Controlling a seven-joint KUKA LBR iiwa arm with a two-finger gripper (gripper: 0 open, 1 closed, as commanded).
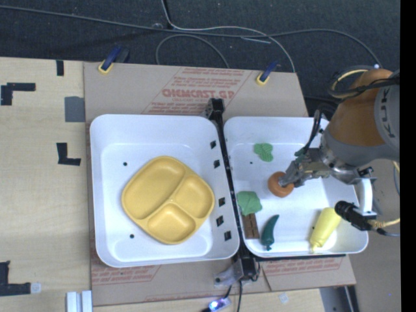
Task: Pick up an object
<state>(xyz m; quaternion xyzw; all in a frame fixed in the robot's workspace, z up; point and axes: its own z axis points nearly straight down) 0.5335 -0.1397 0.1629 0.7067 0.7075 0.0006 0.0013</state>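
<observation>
The right bin (338, 246) holds several small toys. An orange-brown round object (280, 185) lies near its middle, and my gripper (290, 176) is down on it from the right, touching its upper right side. A small green leafy piece (263, 151) lies farther back. Another green leafy piece (249, 202) sits by the left wall, with a brown stick (251, 225) below it. A dark green pepper (269, 231) lies near the front. A yellow object (324, 227) rests at the front right.
The left bin (104, 174) holds a yellow three-compartment plate (168, 199). A black divider (224, 174) runs between the bins. The arm's grey body and orange band (357, 122) hang over the right bin's right edge. Cables cross the dark floor behind.
</observation>
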